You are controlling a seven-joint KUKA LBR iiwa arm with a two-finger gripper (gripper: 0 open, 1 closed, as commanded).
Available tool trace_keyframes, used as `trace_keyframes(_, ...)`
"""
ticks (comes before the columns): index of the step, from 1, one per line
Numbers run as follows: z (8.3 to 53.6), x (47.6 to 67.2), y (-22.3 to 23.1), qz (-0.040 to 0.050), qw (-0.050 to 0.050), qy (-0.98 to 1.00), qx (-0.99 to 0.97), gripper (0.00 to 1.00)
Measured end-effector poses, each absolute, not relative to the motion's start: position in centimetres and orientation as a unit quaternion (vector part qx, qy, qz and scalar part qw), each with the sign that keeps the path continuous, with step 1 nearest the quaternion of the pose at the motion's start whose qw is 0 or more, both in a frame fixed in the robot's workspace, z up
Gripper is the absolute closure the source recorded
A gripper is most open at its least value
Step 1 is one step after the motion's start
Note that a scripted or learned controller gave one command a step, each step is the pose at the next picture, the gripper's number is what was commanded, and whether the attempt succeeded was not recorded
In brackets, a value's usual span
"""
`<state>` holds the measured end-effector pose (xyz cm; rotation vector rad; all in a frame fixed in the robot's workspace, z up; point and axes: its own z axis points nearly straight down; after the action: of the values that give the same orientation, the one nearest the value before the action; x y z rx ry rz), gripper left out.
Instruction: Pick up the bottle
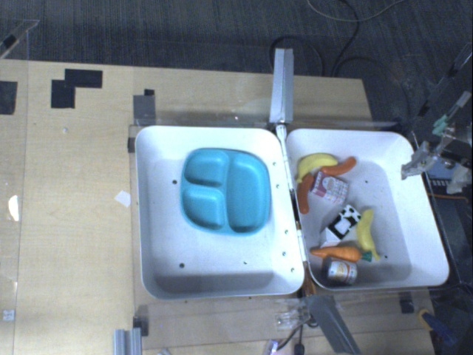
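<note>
Nearest the lens, 1 small can point(341, 272) lay by the right bin's point(414, 272) front wall, touching a carrot point(336, 254). The bottle point(326, 188), pale with a red label, lay on its side further back, hemmed by a banana point(316, 163) and an orange sausage point(341, 167). The claw point(411, 170) hung at the bin's right rim, well apart from the bottle; whether it was apart or together could not be told.

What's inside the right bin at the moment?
The right bin holds a banana, two orange carrots, a clear packet, a black-and-white block, a second banana and a can-like item. Anything beneath the pile is covered.
</note>
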<state>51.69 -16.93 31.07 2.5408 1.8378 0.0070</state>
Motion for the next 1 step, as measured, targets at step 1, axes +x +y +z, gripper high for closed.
trace_keyframes(1,17.78,48.79,-12.44,0.0009,0.000,0.515,0.857,0.00)
